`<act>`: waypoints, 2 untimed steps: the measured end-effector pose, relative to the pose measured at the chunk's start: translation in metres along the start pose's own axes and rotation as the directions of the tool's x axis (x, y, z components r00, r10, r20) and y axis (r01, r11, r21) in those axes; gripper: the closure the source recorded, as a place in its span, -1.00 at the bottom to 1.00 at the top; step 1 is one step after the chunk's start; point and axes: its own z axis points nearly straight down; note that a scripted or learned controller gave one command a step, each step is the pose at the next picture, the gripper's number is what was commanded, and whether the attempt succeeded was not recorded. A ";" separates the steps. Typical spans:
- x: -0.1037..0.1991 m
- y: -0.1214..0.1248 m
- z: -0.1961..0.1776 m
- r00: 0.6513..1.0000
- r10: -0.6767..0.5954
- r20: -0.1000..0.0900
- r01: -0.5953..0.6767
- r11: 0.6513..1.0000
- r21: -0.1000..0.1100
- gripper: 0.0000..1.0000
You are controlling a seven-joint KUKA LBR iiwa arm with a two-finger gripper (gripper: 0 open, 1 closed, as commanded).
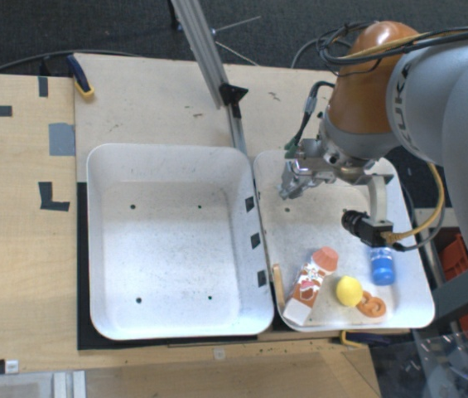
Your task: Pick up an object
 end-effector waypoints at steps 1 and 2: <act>0.052 0.020 -0.006 1.000 0.001 0.001 -0.001 1.000 -0.002 1.00; 0.110 0.025 -0.008 1.000 0.001 0.000 -0.001 1.000 0.000 1.00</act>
